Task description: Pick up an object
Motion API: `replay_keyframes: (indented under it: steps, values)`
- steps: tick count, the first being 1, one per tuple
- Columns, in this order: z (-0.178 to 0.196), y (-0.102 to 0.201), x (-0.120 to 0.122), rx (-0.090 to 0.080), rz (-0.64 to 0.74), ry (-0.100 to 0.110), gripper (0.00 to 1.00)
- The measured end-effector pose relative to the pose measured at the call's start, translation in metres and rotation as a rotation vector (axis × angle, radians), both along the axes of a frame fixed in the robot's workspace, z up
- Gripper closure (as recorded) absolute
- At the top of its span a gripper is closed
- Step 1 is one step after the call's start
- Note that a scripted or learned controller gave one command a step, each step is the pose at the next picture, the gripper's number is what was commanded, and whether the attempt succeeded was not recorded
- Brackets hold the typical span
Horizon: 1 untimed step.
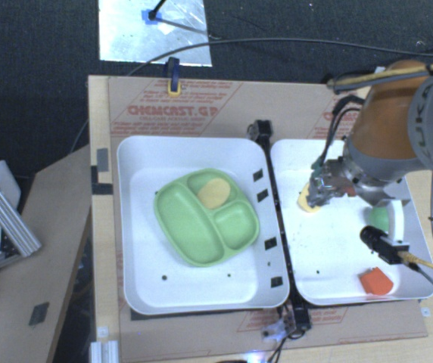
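Observation:
My gripper reaches down into the right bin, directly over a small yellow object near the bin's left wall. The object peeks out at the gripper's lower left, and how the two meet is hidden. An orange block lies at the bin's front right. A green and white object sits by the right wall, partly behind the arm. In the left bin lies a green divided plate with a yellow round piece in its upper compartment.
The grey arm with its orange band covers the upper right of the right bin. A black cable connector hangs from the arm above the orange block. A black divider with clips separates the bins.

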<state>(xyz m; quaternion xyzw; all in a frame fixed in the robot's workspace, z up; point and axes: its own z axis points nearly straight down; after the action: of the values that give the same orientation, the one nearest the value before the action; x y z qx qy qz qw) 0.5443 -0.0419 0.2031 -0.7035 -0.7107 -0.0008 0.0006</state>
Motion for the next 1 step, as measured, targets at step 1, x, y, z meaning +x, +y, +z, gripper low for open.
replay_keyframes:
  steps: [1]
  values:
    - [-0.001,0.0545,-0.0108,0.0,0.0,0.0,1.0]
